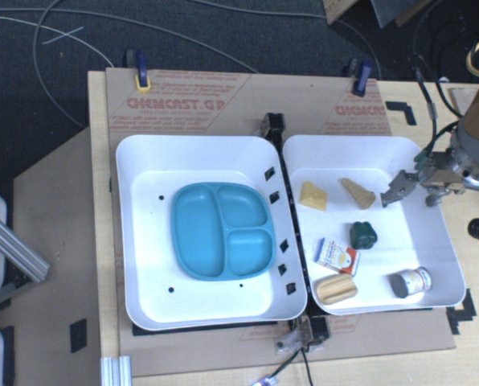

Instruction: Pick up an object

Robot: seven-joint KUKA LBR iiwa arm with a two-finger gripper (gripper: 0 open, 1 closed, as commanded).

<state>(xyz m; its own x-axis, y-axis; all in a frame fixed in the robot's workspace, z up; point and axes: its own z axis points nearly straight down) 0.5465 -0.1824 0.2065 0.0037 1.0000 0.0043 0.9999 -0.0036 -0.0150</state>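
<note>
while the gripper (pixel 413 186) hangs open and empty at the right of the frame, above the right bin (pixel 437 240), it must next drop onto the wedge (pixel 358 192) just left of it.

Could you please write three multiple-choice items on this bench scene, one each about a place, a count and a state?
1. Where does the blue divided plate lie?
A. left bin
B. right bin
C. on the bench

2. How many compartments has the plate?
A. two
B. three
C. five

3. How does the small jar sit?
A. upright
B. on its side
C. on the plate

Answers: 1 A, it rests on the left bin's floor. 2 B, ridges split it into three. 3 B, it lies flat in the right bin's near corner.
</note>
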